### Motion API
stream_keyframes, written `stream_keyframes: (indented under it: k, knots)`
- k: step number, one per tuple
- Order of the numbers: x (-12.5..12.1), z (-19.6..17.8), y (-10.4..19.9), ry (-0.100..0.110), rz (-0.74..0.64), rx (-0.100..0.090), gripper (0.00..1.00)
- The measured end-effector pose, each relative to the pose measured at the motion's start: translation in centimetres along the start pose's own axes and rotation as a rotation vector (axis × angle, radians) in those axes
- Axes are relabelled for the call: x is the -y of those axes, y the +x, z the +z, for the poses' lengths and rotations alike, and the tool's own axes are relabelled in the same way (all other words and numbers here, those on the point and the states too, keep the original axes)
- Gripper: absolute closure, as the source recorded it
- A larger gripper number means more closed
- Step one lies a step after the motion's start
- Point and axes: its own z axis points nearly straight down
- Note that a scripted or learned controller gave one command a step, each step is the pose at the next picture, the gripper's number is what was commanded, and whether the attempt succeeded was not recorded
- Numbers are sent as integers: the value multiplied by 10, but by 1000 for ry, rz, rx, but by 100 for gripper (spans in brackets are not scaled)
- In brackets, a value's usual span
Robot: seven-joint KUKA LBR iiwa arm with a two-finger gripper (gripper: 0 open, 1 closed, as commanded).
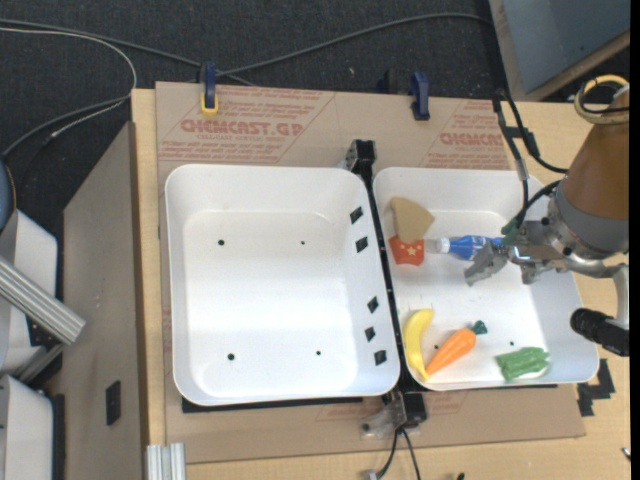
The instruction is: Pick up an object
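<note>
The pincer (497, 259) is seen at the right of the frame, over the upper middle of the right bin (470, 181). Fingers are spread apart, nothing gripped between them. A blue-and-white bottle (462, 246) is lying just left of the pincer, close to or touching one fingertip; contact cannot be confirmed. Further left, a red box (407, 251) is placed below a tan cardboard piece (410, 216), near the divider. Along the bin's lower edge, a yellow banana (415, 340), an orange carrot (452, 349) and a green item (522, 363) are laid out left to right. The left bin (200, 188) is positioned at centre frame on the desk (150, 268).
</note>
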Motion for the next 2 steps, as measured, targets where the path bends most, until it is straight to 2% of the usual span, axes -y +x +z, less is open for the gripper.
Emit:
stream_keyframes:
  k: [1,2]
  knots:
    - [-60,19,7,-6,-4,2,0]
    - [-111,101,-4,-20,-1,6,0]
